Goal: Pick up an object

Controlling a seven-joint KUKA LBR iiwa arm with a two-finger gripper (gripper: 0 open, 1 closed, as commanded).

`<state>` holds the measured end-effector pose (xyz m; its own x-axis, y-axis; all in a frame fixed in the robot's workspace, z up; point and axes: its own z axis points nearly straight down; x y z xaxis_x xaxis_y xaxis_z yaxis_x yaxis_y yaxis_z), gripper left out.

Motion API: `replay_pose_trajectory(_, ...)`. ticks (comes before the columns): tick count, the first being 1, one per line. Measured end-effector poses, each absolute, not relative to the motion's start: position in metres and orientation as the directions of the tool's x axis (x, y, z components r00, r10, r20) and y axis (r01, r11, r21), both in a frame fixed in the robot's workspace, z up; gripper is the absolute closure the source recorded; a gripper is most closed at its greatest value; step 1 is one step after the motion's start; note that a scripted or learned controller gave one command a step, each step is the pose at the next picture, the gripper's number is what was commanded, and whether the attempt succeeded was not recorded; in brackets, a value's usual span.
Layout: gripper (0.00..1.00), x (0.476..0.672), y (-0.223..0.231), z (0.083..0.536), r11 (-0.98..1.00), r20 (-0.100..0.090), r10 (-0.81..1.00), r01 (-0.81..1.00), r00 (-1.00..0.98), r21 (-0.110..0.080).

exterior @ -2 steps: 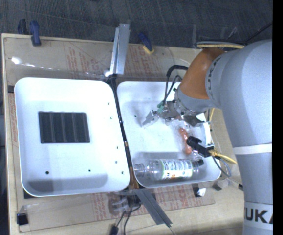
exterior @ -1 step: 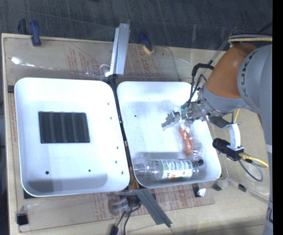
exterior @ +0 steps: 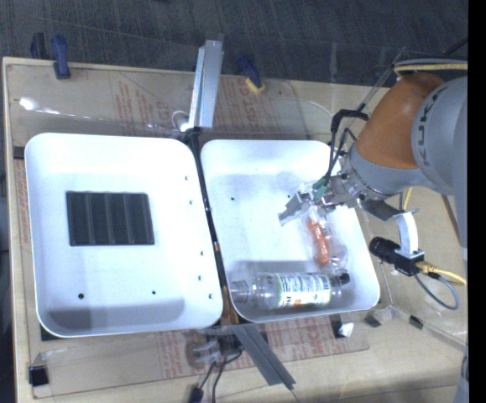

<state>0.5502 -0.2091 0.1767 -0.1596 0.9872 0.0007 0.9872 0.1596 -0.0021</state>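
- Step in hand, by judgement: reaching down into the right bin (exterior: 226, 225), gripper (exterior: 304, 205) low above its floor.
- Orange object (exterior: 320, 239) just below the gripper, between it and the clear bottle (exterior: 289, 290) at the bin's front wall.
- Jaws: cannot tell whether parted or shut.
- Next: centring over the orange object, then lowering.

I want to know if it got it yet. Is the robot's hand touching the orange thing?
Cannot tell. In the camera view the hand sits right above the top end of the orange thing, and they overlap there, so neither contact nor a gap shows plainly.
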Motion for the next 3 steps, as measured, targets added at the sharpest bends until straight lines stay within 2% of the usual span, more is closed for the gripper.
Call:
replay_pose_trajectory(1,0.0,0.544,-0.209,0.2,0.232,-0.002,0.973,0.973,-0.232,0.001)
replay_pose_trajectory(2,0.0,0.558,-0.208,0.175,0.256,0.002,0.967,0.967,-0.256,-0.003)
replay_pose_trajectory(3,0.0,0.565,-0.209,0.182,0.291,-0.001,0.957,0.957,-0.291,-0.001)
